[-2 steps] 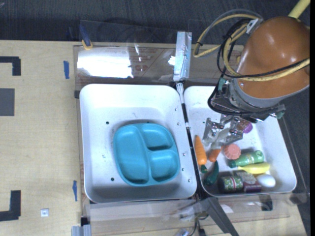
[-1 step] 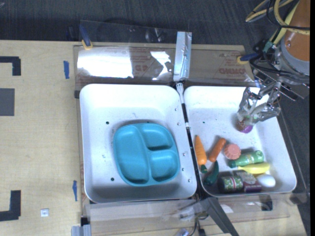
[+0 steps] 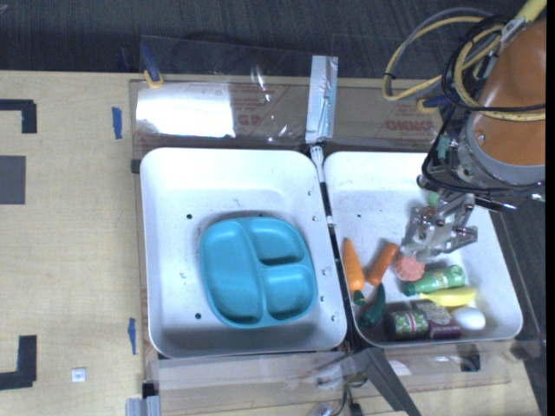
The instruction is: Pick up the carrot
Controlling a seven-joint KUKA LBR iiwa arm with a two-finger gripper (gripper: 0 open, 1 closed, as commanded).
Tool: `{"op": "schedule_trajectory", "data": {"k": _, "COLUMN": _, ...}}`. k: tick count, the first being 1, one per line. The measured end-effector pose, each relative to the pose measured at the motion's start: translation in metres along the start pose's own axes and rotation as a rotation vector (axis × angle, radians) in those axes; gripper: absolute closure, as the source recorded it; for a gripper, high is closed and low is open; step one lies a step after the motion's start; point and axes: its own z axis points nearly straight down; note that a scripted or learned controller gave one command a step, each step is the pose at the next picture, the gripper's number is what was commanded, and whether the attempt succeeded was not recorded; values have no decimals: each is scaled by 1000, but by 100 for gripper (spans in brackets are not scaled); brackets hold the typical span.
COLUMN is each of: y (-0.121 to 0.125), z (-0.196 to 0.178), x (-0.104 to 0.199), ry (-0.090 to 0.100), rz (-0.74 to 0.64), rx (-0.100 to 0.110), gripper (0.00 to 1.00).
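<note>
The carrot [image 3: 351, 265] is a long orange piece lying along the left wall of the right bin [image 3: 373, 176], with a small green end toward the front. A second, shorter orange piece [image 3: 381, 263] lies just to its right at a slant. My gripper [image 3: 436, 235] hangs over the right half of that bin, right of both orange pieces and apart from them. It is just above a pink round item [image 3: 410, 269]. The grey arm with its orange band [image 3: 520, 85] rises to the upper right.
Packed at the front of the right bin are a green bottle [image 3: 438, 279], a yellow piece [image 3: 453, 297], a small can [image 3: 413, 321], a white egg [image 3: 471, 320] and a dark green item [image 3: 375, 305]. The left bin [image 3: 173, 189] holds a blue divided plate [image 3: 257, 269].
</note>
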Motion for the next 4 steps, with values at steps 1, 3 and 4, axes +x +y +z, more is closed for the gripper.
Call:
{"op": "schedule_trajectory", "data": {"k": 1, "y": 9, "z": 25, "x": -3, "ry": 0, "rz": -275, "rx": -1, "gripper": 100}}
{"op": "schedule_trajectory", "data": {"k": 3, "y": -2, "z": 47, "x": 22, "ry": -3, "rz": -442, "rx": 2, "gripper": 100}}
{"op": "schedule_trajectory", "data": {"k": 4, "y": 6, "z": 92, "x": -32, "ry": -1, "rz": -576, "rx": -3, "gripper": 100}}
